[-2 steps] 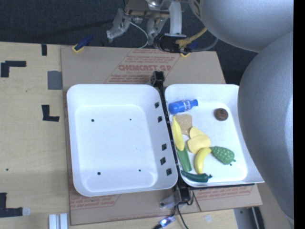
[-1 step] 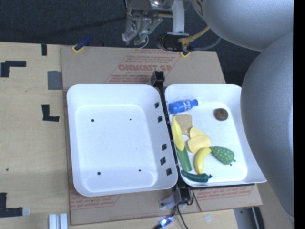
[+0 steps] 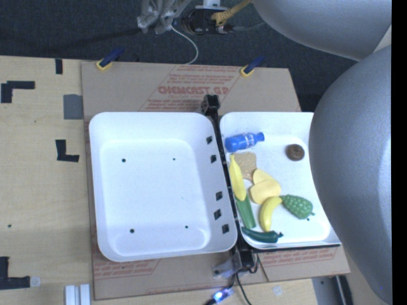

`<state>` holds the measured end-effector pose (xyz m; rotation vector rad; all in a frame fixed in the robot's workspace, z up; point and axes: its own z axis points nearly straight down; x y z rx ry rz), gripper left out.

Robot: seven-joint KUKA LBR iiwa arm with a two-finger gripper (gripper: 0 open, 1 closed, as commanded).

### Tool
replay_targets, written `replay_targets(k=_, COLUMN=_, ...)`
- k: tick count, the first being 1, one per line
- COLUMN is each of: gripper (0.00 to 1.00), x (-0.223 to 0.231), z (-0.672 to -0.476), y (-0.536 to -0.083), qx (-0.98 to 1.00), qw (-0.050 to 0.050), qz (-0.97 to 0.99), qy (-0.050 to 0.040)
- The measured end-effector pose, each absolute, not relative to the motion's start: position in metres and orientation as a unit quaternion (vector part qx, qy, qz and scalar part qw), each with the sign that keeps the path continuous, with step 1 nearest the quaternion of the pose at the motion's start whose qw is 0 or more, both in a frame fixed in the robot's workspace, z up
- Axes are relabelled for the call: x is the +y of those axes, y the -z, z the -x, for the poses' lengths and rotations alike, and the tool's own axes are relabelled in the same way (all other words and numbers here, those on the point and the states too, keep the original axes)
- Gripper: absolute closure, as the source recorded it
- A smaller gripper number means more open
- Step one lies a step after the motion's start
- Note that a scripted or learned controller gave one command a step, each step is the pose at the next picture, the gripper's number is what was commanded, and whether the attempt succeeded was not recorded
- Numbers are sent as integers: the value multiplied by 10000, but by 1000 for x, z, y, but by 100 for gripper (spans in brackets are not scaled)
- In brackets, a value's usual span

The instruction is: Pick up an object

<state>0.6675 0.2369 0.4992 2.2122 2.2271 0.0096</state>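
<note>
The gripper (image 3: pixel 157 13) is seen at the top of the view, raised over the dark floor beyond the bench and well apart from both bins; how far it is open cannot be told, and no contact with any object is seen. The grey arm (image 3: pixel 356 138) is spread large and blurred across the right side. The objects are all gathered in the right bin (image 3: pixel 270 117): a blue bottle (image 3: pixel 245 141) is laid near the dividing wall, a small brown round piece (image 3: pixel 294 152) sits apart near the arm, and a banana (image 3: pixel 268 212), a yellow lumpy piece (image 3: pixel 265 188) and a green textured piece (image 3: pixel 297 206) are clustered toward the near edge. The left bin (image 3: pixel 96 170) is set just beside it on a cardboard sheet (image 3: pixel 191 88).
</note>
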Motion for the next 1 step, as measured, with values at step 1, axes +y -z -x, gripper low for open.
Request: replay_targets(k=1, gripper=100, x=233, z=-668, y=-537, qx=7079, qw=13, qz=-7063, qy=-11)
